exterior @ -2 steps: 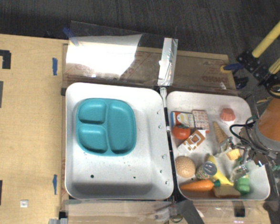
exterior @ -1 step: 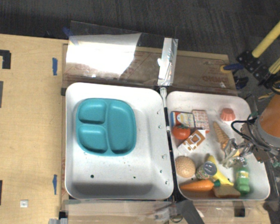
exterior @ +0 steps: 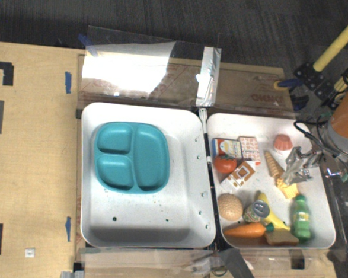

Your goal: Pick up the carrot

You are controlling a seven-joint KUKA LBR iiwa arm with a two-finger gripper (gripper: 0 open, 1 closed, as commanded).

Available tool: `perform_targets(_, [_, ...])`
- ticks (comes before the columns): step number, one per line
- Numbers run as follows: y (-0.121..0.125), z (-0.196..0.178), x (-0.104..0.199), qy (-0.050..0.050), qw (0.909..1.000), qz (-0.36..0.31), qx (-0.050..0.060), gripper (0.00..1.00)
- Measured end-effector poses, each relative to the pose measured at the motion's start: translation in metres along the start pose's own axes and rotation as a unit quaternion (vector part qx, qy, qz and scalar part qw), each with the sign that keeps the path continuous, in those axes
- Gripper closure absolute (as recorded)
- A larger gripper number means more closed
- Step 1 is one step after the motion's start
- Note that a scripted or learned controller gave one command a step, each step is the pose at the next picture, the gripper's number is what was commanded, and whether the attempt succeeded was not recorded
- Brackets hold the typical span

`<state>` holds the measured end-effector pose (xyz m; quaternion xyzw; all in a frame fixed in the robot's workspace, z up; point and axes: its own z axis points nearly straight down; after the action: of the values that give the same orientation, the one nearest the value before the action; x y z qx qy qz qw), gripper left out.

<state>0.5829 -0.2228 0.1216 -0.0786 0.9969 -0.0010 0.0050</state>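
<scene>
Showing glossy white plastic on both bins (exterior: 185, 184), with a smooth matt teal plastic tray (exterior: 132, 156); gleaming as bare metal at the gripper (exterior: 296, 165); looking smooth and satiny on the orange carrot (exterior: 245, 230); lying matt on the pale wooden bench (exterior: 30, 155).

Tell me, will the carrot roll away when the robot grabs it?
It might. The carrot looks smooth and rounded, tapering to one end, so it could slip or roll. It lies against the bin wall, which probably limits rolling but crowds a grasp.

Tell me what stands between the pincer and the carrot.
The pincer hangs in the right bin's upper right; the carrot lies at its near edge. Between them sit a yellow piece, a banana and a small can, so a low straight path looks blocked.
</scene>
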Motion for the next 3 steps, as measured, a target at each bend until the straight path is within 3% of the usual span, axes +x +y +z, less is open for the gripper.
perform_targets(1, [0.010, 0.013, 0.071, 0.004, 0.9994, -0.033, -0.002, 1.00])
perform_targets(2, [0.002, -0.023, 0.007, 0.000, 0.9957, 0.093, 0.000, 1.00])
perform_targets(3, [0.010, -0.018, 0.067, 0.004, 0.9522, 0.305, 0.000, 1.00])
